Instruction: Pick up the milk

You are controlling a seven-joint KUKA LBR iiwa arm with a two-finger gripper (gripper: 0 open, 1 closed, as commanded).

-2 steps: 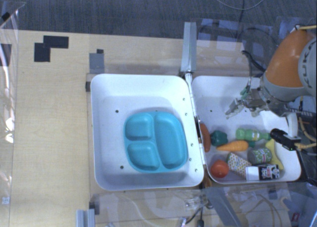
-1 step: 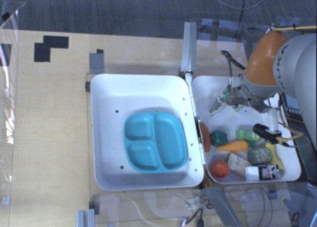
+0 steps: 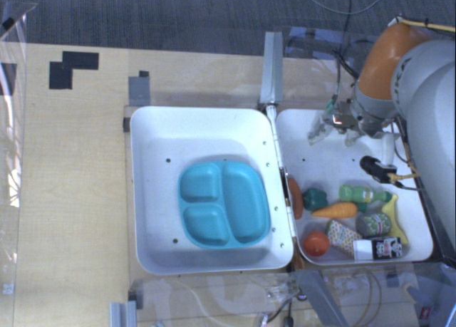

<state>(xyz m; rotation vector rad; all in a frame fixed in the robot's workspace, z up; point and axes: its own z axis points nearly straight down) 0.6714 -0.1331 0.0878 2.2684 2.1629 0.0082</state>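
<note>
A blue divided tray point(image 3: 224, 202) is lying in the left bin point(image 3: 153, 176). In the right bin point(image 3: 313, 154), the milk point(image 3: 377, 248), a small carton on its side, is resting at the near edge beside a tomato point(image 3: 316, 243) and carrot point(image 3: 335, 211), likely jumbled for picking. The end effector point(image 3: 333, 127) is hovering spread and empty over the bin's far end, well apart from it
</note>
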